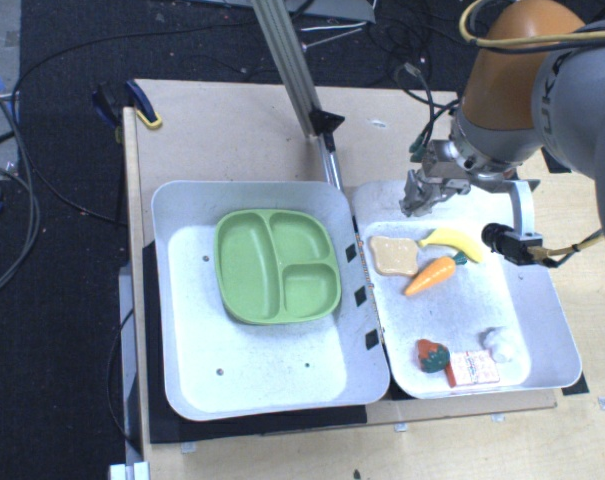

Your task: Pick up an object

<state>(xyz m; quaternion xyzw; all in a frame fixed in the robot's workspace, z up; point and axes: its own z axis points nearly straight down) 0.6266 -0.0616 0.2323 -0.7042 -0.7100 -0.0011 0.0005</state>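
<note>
Camera view places my gripper (418,200) above the right bin (542,313), far end; jaw state: cannot tell. Nearest targets: one banana (452,241), one bread slice (393,256), one carrot (429,275), clustered and touching. Risk: descent nudges neighbours, causing a slip. Also: one strawberry (433,355), one carton (472,369); left bin (182,298) holds one green tray (278,265).

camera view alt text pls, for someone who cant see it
A grey robot arm's gripper hovers at the far end of the right bin, near a banana, carrot and bread slice. The left bin holds a green divided plate.
</note>
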